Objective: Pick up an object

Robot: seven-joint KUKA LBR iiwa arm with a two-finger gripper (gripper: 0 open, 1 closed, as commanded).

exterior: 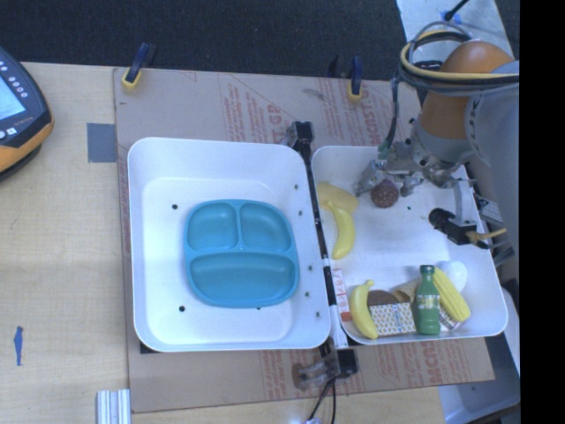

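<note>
Right bin (pixel 491 323), far half: a brown ball (pixel 385 194) lies on the white floor, near the bin's far wall. Round, dark brown, dull and slightly mottled. No long axis to read and no end that points anywhere.

The arm (pixel 459 87) reaches in from the right. The jaws hang wide directly over the ball, 1 metal finger to each side of it in this view. Neither finger visibly presses on it; cannot tell whether they touch.

Left of the ball, a large banana (pixel 341 223) lies along the wall shared by the 2 bins, long axis running far to near, curved.

Near edge of the same bin, a cluster: a small banana (pixel 359 307), a printed packet (pixel 394 320), a green bottle (pixel 427 300) with its cap toward the far side, and a corn cob (pixel 453 295) tilted beside it.

Left bin (pixel 139 237): 1 blue plate (pixel 241 254) with 3 compartments, lying flat at centre.

Both bins rest on brown card on the worktop (pixel 62 281).
</note>
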